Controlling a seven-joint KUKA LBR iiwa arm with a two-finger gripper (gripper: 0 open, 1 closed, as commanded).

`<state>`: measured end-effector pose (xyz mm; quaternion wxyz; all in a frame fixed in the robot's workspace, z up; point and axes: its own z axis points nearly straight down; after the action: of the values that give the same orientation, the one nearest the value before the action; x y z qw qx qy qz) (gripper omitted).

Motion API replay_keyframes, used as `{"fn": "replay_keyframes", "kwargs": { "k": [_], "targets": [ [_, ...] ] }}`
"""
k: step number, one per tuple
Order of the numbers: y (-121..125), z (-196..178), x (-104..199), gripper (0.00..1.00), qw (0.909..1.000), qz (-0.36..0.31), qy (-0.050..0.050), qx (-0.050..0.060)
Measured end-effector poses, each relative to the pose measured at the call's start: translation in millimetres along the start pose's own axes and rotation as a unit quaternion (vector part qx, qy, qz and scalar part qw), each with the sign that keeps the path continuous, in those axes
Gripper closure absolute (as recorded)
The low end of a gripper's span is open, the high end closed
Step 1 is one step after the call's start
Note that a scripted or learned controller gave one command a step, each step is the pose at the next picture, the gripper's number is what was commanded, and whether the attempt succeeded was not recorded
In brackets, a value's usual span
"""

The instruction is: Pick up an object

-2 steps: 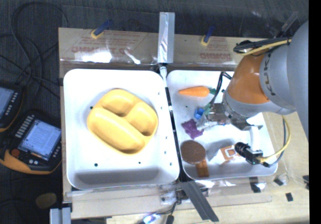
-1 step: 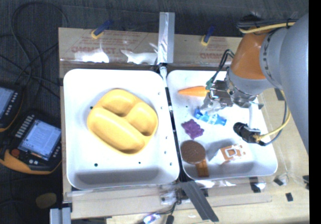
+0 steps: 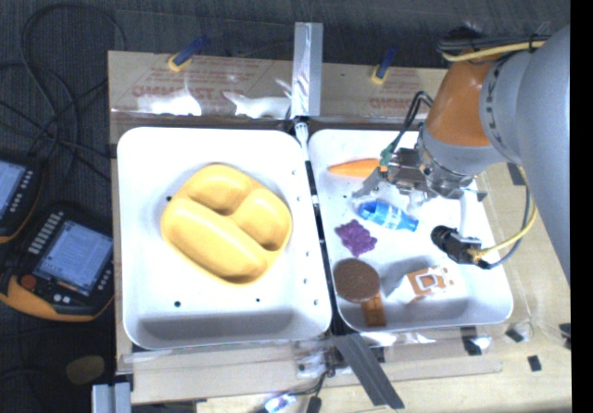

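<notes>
Here, front rim of right bin: a brown round disc with a stubby brown handle (image 3: pixel 358 281) lies nearest, close to the white shallow right bin (image 3: pixel 496 305)'s wall; awkward to reach.
Beside it: a small white-and-orange carton (image 3: pixel 430 282), lying flat, well clear of the rest.
Middle: a knobbly purple cluster (image 3: pixel 355 236), just beside a blue-and-white crumpled packet (image 3: pixel 389 215).
Tool: the tool (image 3: pixel 400 172) hangs low over the blue packet; I cannot tell how it is set.
Far end: an orange carrot-shaped piece (image 3: pixel 355 167) just left of the tool.
Likely target: the blue packet.
Advice: descend straight, centre on the packet, avoid nudging the purple cluster or the carrot.
</notes>
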<state>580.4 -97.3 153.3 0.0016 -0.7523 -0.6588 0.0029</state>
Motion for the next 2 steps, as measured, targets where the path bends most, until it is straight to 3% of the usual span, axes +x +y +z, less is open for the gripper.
{"fn": "replay_keyframes", "kwargs": {
  "k": [1, 2],
  "targets": [
    [26.7, 65.8, -33.8, 0.0, 0.999, -0.045, 0.0, -0.006],
    [27.7, 58.1, -33.7, 1.0, 0.999, -0.045, 0.0, -0.006]
  ]
}}
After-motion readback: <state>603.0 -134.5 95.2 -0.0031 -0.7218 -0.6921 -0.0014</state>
